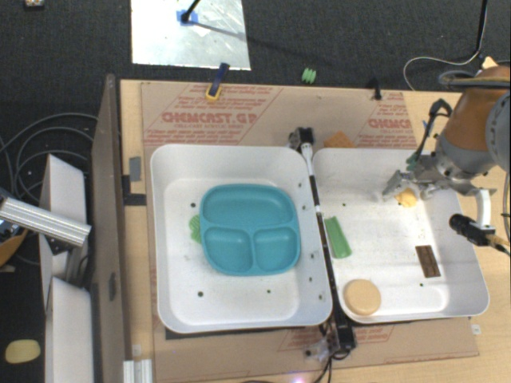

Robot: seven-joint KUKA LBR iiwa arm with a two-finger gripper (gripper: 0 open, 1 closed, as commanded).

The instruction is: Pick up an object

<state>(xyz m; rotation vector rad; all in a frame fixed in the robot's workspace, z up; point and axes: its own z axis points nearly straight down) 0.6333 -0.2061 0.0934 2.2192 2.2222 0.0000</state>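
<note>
The arm (479,126) comes in from the right and hangs over the right bin (471,294), its gripper (403,188) low over the bin's upper part. A small yellow piece (408,199) sits right at the fingertips, touching or nearly touching them; whether it lies on the bin floor or is pinched between the fingers, I cannot tell from here, and I cannot tell either whether the fingers stand apart or together. Down and to the left of the gripper, near the divide between the bins, a green block (337,237) lies at a slant on the white floor, well apart from the fingers. Further below the gripper, in the bin's near left corner, rests a round tan disc (362,297). Below and a little to the right of the gripper, a thin brown bar (428,261) lies flat, apart from everything else. Far to the gripper's left, in the left bin (172,294), a teal divided plate (249,228) lies with three compartments showing, and a bit of something green (195,228) pokes out from under its left edge.
</note>
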